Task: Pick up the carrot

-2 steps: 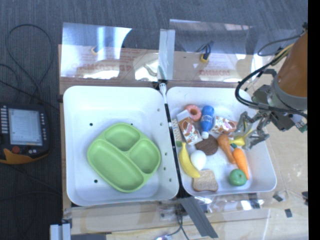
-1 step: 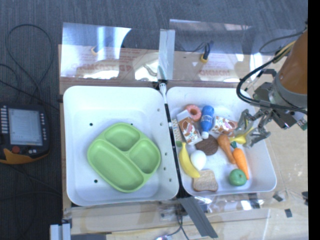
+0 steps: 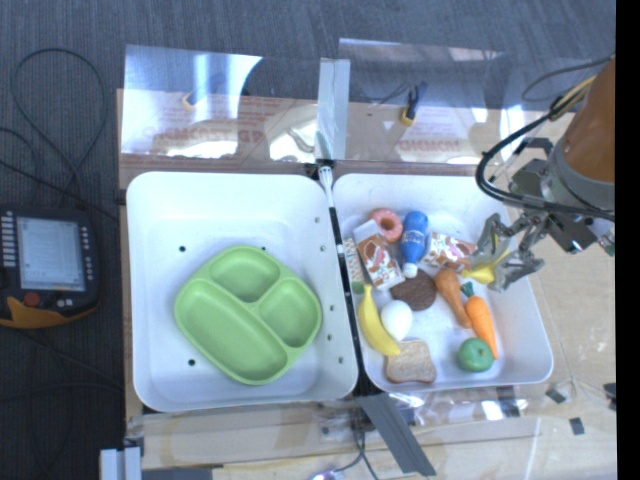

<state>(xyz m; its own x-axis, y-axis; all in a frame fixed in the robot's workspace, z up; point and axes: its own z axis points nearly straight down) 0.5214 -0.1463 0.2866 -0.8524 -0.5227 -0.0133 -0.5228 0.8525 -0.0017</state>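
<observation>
Bins [image 3: 150,388] side by side on the bench, left one taken up by a green divided plate [image 3: 250,313], right one crowded with toy food and leaving little free floor. Gripper [image 3: 512,258] poised over the right bin's far-right side, jaws apart and holding nothing. Carrot [image 3: 481,320] not yet lifted, lying just below, hemmed between a second, slimmer carrot [image 3: 452,295], a green apple [image 3: 476,355] and the nearby wall.

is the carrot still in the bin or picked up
In the bin: the carrot lies among the toy food in the right bin, beside the gripper.
</observation>
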